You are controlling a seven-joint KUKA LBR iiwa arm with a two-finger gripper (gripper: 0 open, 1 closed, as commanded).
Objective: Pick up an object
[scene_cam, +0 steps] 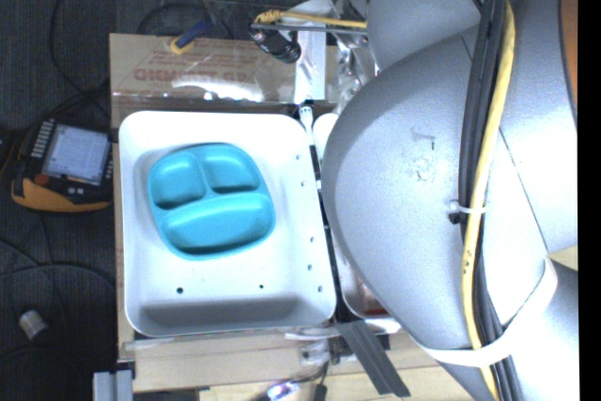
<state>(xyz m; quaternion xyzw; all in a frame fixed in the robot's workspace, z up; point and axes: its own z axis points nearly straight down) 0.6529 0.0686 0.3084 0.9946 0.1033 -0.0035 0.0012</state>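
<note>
1. Take the blue divided tray (211, 199) as the likely thing to pick. Lies flat in the left bin (141, 300), towards its far-left part, three shallow compartments facing up, clear of the bin walls on every side.
2. Note the arm (423, 192): bulks over the right bin (325, 132), leaving just a sliver of that bin's rim beside the divider. Cannot tell what lies under it, so treat the right bin's contents as unknown.
3. Cannot tell whether the gripper is apart, together or clamped on anything; confirm from the controller before committing to a descent.
4. Judging by its shape, avoid a grasp across the tray's full width: probably too broad and too low. Aim for an edge instead, one jaw inside a compartment and the other outside the rim, or straddle the ridge between the two small compartments.
5. Come down vertically and slowly; smooth plastic on a smooth bin floor probably slides under a glancing touch.
6. Keep the yellow cable (490, 136) along the arm free of the bin wall while swinging left across the divider.
7. Lift a little first and check that the tray rises level; held by one edge, likely to tilt and slip.
</note>
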